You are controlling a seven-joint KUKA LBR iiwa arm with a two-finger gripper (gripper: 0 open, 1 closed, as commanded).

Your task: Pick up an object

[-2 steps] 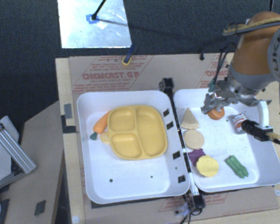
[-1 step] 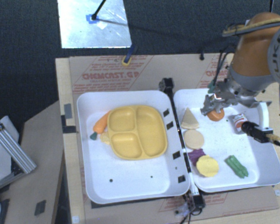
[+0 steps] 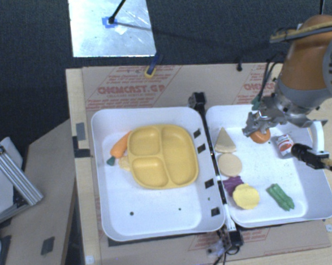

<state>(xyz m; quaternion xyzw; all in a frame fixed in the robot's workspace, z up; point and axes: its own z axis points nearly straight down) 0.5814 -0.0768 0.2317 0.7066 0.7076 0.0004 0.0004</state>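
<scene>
Under the jaws (image 3: 256,126), half-hidden orange object (image 3: 261,136)

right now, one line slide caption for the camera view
Pincer over an orange item in the right bin; yellow tray in the left bin.

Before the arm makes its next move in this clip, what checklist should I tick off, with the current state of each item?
1. Gripper positioned over a target: ok, it sits at the small round orange object in the right white bin.
2. Object seen between the fingers: cannot tell, the gripper body hides the contact.
3. Neighbours clear of the gripper: ok, the small red-and-white can and the beige wedge-shaped piece lie apart from it.
4. Other right-bin items undisturbed: ok, the beige disc, purple piece, yellow disc and green vegetable toy lie flat.
5. Left bin untouched: ok, the yellow divided plate and orange carrot toy rest there.
</scene>
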